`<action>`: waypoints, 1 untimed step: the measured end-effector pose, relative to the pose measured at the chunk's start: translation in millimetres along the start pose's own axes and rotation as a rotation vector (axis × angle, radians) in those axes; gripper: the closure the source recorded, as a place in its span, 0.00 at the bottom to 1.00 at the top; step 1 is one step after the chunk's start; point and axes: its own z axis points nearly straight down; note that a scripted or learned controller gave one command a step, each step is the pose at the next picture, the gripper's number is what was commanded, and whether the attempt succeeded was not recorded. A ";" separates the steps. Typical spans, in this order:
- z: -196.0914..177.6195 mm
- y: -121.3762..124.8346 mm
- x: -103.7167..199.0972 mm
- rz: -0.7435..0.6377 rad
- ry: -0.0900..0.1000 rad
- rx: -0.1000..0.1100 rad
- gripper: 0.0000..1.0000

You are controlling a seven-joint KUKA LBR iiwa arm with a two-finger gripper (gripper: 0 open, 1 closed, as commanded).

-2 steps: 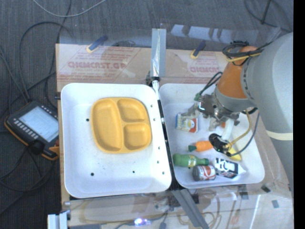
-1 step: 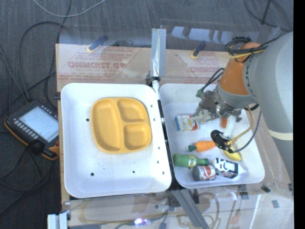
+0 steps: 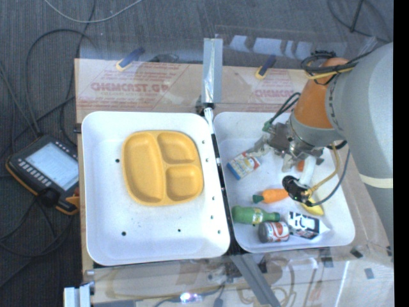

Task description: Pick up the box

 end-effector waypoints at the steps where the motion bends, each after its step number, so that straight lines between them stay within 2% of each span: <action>1: 13.0 13.7 20.9 0.038 -0.007 0.011 0.00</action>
